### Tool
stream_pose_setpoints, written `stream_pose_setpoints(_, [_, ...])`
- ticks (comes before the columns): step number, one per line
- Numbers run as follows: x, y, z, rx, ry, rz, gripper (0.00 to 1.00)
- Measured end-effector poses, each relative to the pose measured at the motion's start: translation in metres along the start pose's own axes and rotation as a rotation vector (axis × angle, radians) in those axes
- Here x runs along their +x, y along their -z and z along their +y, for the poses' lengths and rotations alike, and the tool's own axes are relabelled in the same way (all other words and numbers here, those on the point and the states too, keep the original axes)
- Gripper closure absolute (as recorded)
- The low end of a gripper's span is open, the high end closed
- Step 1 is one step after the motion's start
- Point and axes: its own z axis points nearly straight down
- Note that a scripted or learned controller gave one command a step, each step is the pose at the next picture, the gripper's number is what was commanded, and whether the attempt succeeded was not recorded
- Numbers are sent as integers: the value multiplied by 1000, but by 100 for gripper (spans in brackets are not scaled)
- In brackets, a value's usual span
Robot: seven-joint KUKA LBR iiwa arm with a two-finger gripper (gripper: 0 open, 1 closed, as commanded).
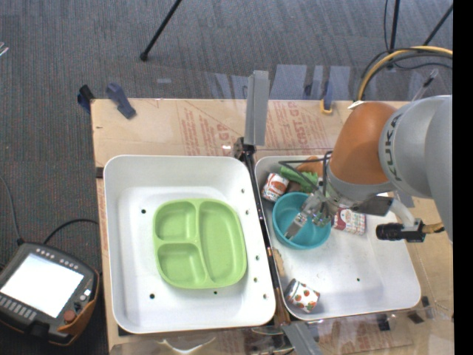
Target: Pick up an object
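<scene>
My gripper [304, 222] reaches down into a teal bowl [284, 224] at the left side of the right bin [369, 287]. Its fingers [293, 230] stand apart, open, with nothing seen between them. A red and white can [274, 187] lies just behind the bowl, next to a green item [295, 174] and an orange one [312, 166]. A red and white packet [349, 221] lies to the right of the bowl, partly under the wrist. A small cup with a red pattern [301, 296] lies on its side at the bin's front left corner.
The left bin [126, 198] holds a green divided plate [199, 242]. The arm's orange band [362, 150] hangs over the back of the right bin. The bin's front right floor is bare. A tablet [41, 283] lies off the bench at the lower left.
</scene>
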Motion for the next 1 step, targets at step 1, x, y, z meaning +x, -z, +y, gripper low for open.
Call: stream_pose_setpoints(1, [-2, 0, 1, 0, -105, 2, 0])
